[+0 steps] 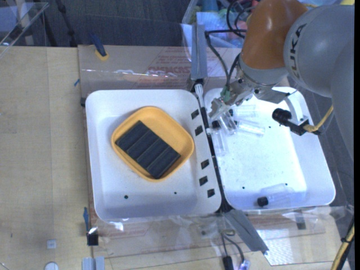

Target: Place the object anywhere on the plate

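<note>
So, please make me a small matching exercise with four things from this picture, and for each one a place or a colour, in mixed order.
Things:
1. plate
2. dark ridged object
3. gripper
4. arm's band

Descriptions:
A. orange, above the wrist
B. yellow, in the left bin
C. lying on the plate
D. low at the right bin's upper left, near the divider

Pairs: 1-B, 2-C, 3-D, 4-A

The plate [153, 143] lies in the left bin [107, 198], a slab [148, 147] on it; the gripper [220, 118] hangs over the right bin [304, 173].
</note>
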Tool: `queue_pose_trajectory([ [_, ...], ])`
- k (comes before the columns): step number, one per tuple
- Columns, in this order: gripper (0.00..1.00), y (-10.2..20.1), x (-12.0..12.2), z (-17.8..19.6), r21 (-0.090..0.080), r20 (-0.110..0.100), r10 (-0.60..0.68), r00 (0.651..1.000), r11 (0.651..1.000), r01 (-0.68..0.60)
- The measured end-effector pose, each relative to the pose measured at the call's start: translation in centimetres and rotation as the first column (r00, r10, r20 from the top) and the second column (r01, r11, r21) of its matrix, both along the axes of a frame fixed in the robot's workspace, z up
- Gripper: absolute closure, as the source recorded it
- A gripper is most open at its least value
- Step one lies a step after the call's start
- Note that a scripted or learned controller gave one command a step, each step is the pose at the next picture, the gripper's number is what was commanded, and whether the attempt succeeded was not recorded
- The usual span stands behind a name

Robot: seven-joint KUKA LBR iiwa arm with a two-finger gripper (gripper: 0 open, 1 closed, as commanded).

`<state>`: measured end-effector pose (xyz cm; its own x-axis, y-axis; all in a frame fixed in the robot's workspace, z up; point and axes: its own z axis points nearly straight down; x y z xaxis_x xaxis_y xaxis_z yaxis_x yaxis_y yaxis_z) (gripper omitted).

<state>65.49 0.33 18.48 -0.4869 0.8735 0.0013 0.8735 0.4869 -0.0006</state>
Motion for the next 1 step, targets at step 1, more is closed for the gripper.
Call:
queue_pose_trajectory([
  [1, 1.0, 4.2, -2.62, 0.0, 0.001, 0.0, 0.22, 0.976, 0.976, -0.22],
])
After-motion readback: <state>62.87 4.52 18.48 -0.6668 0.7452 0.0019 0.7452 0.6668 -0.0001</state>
